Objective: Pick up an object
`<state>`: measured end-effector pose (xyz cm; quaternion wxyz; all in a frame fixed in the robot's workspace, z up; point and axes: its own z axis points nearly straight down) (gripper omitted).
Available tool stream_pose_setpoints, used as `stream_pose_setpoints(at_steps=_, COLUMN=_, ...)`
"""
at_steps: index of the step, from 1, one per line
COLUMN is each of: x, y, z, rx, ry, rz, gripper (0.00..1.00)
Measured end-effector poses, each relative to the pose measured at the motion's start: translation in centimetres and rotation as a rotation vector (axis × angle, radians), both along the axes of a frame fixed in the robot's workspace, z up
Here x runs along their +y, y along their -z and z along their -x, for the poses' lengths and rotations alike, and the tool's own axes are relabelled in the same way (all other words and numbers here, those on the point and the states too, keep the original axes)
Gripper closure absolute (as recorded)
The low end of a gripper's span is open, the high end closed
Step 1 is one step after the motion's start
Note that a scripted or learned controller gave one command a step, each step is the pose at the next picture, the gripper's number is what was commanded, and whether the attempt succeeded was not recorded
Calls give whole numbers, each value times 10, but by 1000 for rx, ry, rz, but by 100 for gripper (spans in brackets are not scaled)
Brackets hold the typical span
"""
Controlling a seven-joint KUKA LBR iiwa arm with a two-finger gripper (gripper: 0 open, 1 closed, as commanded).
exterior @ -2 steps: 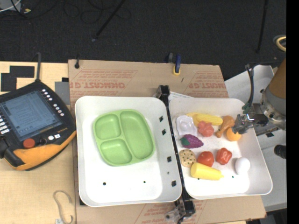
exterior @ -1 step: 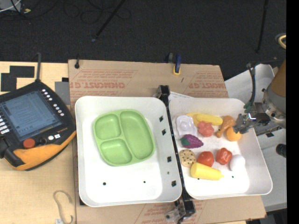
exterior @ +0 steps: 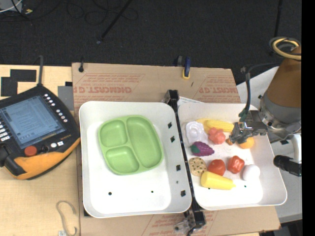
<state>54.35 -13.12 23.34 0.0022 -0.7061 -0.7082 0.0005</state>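
Note:
My gripper [exterior: 236, 133] is low over the right bin [exterior: 268, 193], near its far right side. It hangs just right of a pink toy [exterior: 216, 135] and right beside a small orange toy [exterior: 246, 143], which its body partly hides. A yellow corn cob [exterior: 219, 125] lies just behind the pink toy. Nearer the front lie purple grapes [exterior: 202, 148], a cookie [exterior: 198, 166], a red tomato [exterior: 216, 167], a red pepper [exterior: 236, 164], a white egg [exterior: 251, 172] and a yellow wedge [exterior: 217, 182]. A white toy [exterior: 193, 130] lies at the bin's far left.
The left bin [exterior: 93, 191] holds a green divided plate [exterior: 130, 144]. A teach pendant [exterior: 33, 127] lies on the bench at far left. A blue clamp [exterior: 186, 68] grips the cardboard's back edge. The arm's orange band [exterior: 288, 82] rises at right.

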Motion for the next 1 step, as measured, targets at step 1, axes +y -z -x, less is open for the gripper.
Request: stream_pose_setpoints(at_steps=1, x=48, y=-7, z=17, rx=1, ry=-1, rz=-1, gripper=100)
